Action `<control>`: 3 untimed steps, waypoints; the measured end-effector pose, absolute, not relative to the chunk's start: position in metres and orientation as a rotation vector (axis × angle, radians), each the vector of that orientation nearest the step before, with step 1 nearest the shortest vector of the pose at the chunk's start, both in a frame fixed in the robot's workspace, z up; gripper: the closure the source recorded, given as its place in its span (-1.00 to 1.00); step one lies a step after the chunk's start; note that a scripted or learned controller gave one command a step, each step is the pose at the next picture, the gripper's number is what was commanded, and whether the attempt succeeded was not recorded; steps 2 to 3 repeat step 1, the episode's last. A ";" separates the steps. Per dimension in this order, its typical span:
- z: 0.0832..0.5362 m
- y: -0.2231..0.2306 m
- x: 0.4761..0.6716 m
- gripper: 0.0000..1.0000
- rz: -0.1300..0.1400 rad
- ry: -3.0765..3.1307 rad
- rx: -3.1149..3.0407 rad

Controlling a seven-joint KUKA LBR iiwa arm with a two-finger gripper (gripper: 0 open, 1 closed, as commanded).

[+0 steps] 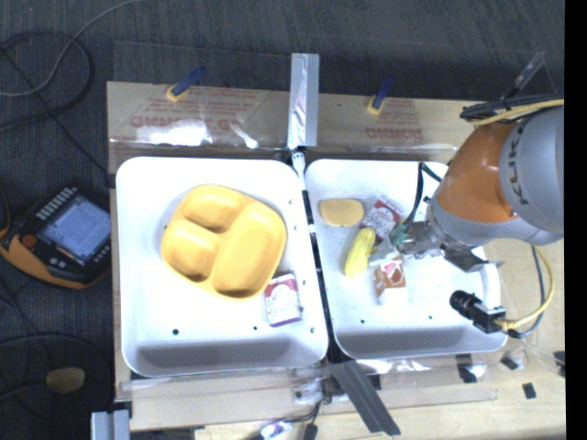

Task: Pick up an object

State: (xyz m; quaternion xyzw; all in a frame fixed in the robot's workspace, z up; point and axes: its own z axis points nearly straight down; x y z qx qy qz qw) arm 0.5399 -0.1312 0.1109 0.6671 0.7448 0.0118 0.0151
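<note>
The right bin (404, 333) holds a yellow banana-like piece (359, 251), a round tan disc (341, 212), a red-and-white packet (382, 216) and a small red-brown packet (390, 275). In the left bin (147, 333) lie a large yellow bread-shaped object (223, 238) and a small pink-and-white carton (282, 301). My gripper (409, 238) reaches down over the right bin's middle, between the two packets and just right of the banana piece. The arm's wrist hides the fingers.
The grey and orange arm (500, 191) covers the right bin's right side. A divider wall (312, 246) separates the bins. A clear plastic sheet (275, 117) with clips lies behind them. A handheld pendant (64, 236) sits on the floor at the left.
</note>
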 end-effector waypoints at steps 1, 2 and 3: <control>0.224 -0.068 0.575 1.00 -0.007 2.314 2.128; 0.224 -0.068 0.575 1.00 -0.007 2.314 2.128; 0.224 -0.068 0.575 1.00 -0.007 2.314 2.128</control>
